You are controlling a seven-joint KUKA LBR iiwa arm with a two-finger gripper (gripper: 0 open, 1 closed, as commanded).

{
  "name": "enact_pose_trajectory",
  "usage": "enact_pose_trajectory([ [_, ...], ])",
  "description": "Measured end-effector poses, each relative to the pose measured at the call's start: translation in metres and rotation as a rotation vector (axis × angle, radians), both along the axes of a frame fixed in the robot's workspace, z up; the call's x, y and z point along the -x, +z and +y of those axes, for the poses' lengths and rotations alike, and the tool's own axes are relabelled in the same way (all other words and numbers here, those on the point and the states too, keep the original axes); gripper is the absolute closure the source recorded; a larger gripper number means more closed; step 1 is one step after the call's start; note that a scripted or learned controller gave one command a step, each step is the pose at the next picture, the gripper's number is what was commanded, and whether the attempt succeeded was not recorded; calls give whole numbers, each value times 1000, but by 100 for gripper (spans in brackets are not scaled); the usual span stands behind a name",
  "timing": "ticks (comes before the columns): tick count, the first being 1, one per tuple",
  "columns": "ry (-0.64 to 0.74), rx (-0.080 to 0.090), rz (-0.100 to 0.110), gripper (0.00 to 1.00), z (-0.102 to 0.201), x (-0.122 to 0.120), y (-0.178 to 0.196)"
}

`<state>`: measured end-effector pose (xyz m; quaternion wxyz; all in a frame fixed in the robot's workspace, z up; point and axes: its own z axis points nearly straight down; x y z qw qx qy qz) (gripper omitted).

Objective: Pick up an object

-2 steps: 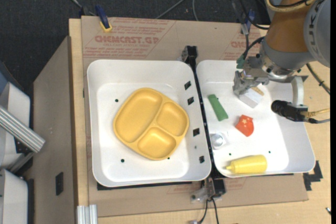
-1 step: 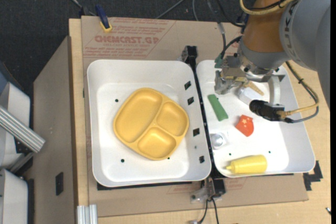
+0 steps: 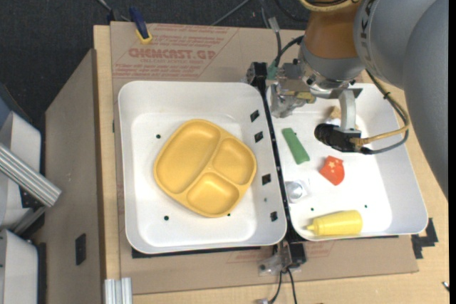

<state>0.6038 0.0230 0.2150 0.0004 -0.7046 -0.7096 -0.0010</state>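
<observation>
Here, 1 grey arm with an orange band reaches in from the right, and its gripper [image 3: 285,105] hangs over the upper left corner of the right bin [image 3: 399,185], close to the divider between the 2 bins. How its jaws stand cannot be told from this angle, and nothing is seen held in it. The nearest thing to pick is a green block [image 3: 294,144], lying just below the gripper in the same bin. It is a flat, narrow bar, bright green, with its long axis running from upper left to lower right, tilted slightly off the divider line. Judging from this, a short drop downward would bring the gripper onto it, with the jaws best set across its narrow width. Farther below and to the right of the gripper lies a small red piece [image 3: 332,169]; a silvery piece [image 3: 295,189] sits beyond the green block; a yellow bottle [image 3: 336,223] lies on its side farthest away. Left of the gripper, the left bin [image 3: 135,153] holds a yellow divided plate [image 3: 205,167].
</observation>
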Motion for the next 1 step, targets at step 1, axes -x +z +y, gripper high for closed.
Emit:
enact_pose_trajectory([
  [1, -2, 1, 1, 100, 52, -13, -6],
])
